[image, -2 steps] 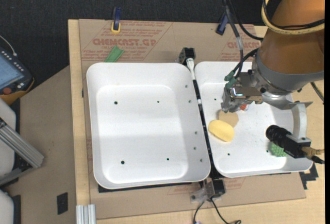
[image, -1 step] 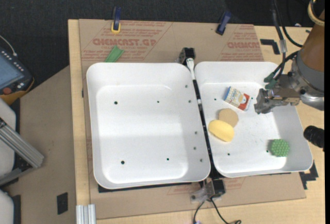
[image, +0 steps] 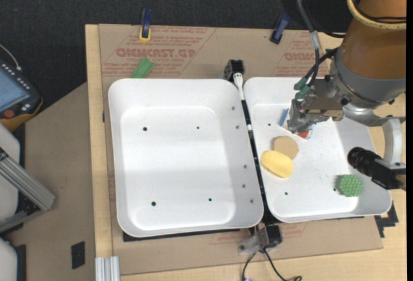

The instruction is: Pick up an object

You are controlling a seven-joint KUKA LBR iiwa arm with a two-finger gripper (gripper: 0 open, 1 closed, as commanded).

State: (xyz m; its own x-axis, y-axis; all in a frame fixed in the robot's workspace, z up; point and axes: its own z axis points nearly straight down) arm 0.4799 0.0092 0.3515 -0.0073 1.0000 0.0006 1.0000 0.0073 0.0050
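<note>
Seemingly the gripper (image: pixel 298 123) is hovering over a small blue-and-red object (image: pixel 286 119) — light, thin, likely slippery — its pincer state I cannot tell.

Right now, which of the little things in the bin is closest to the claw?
The tan round piece is closest to the claw, lying just below it. The yellow lump lies a bit farther, and the green ball sits far off by the bin's corner.

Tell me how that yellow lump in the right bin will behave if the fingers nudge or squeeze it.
The yellow lump looks rounded and smooth, so it may roll or slip from a pinch. It touches the tan disc, so a nudge would probably shift both.
</note>
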